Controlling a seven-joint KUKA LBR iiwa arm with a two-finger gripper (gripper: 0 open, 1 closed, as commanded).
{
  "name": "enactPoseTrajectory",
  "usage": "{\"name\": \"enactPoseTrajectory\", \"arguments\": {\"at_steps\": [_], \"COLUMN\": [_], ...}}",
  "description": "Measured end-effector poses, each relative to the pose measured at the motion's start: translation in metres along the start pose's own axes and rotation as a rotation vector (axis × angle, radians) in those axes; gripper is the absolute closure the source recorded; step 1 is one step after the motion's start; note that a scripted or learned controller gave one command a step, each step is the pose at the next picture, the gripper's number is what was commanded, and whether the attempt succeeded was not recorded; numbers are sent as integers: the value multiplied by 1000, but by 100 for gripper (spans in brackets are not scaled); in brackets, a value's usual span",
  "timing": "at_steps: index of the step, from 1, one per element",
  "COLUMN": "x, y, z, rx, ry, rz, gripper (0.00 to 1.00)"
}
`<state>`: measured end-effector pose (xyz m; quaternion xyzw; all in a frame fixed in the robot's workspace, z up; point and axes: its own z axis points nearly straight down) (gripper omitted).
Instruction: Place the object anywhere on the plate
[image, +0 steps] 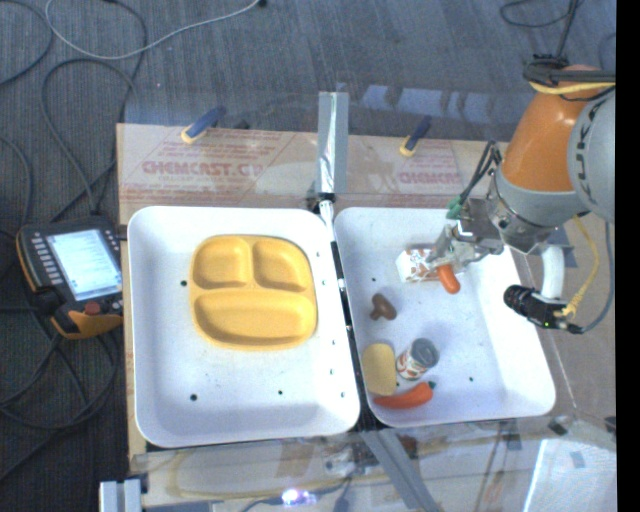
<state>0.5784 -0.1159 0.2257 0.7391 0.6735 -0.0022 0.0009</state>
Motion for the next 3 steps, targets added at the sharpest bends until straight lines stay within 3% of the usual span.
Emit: {"name": "enactPoseTrajectory", "arguments": {"at_steps": [1, 2, 3], "x": [60, 165, 165], "y": [19, 23, 23], "z": [-8, 43, 43], "rx": [1, 2, 2], "ry": [2, 4, 4], "rz": [-142, -186, -186], "gripper": [100, 100, 0]}}
